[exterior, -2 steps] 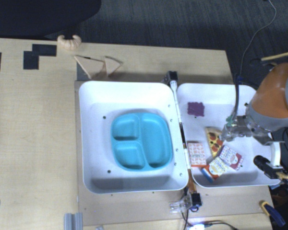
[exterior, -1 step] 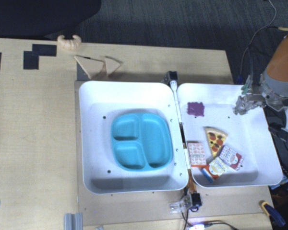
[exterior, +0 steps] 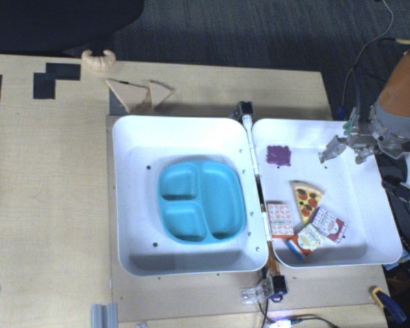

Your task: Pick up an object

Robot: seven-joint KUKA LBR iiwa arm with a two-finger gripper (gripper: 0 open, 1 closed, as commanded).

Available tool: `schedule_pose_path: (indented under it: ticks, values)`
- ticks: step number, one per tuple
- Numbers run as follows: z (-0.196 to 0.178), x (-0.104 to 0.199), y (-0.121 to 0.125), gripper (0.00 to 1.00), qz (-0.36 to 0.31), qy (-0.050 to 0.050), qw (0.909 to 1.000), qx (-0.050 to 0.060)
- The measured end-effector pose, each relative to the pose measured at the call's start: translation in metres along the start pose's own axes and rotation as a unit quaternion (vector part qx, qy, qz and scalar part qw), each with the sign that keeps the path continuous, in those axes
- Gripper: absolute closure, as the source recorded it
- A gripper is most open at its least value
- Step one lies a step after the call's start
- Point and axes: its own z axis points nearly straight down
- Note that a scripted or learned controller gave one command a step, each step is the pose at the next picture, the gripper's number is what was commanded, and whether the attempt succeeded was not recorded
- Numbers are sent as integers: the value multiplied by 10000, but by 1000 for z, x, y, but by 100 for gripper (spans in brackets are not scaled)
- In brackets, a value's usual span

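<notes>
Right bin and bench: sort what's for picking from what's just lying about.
For the job:
hand
purple piece
pizza slice
small packets

Lying about:
blue divided tray
left bin
wooden triangles

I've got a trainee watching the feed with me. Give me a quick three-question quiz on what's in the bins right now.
1. True or false: the blue divided tray lies in the left bin.
2. Which item in the right bin lies closest to the gripper?
A. purple piece
B. pizza slice
C. small patterned box
3. Fill in: the pizza slice lies between the purple piece and the ____ packet toward the bin's near edge.

Key
1. True.
2. A; the gripper hovers over the bin's far right part, beside the purple piece.
3. Red and white.
</notes>
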Motion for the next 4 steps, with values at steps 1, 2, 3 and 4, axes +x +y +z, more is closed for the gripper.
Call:
schedule_pose_path:
  ticks: [1, 2, 3, 4]
  values:
    - [60, 30, -45, 0, 14, 3, 10000, -6]
    - [59, 56, -124, 0, 25, -4, 10000, -22]
    - [47, 56, -122, 100, 23, -11, 10000, -54]
    - [-39, 146, -62, 100, -1, 15, 10000, -6]
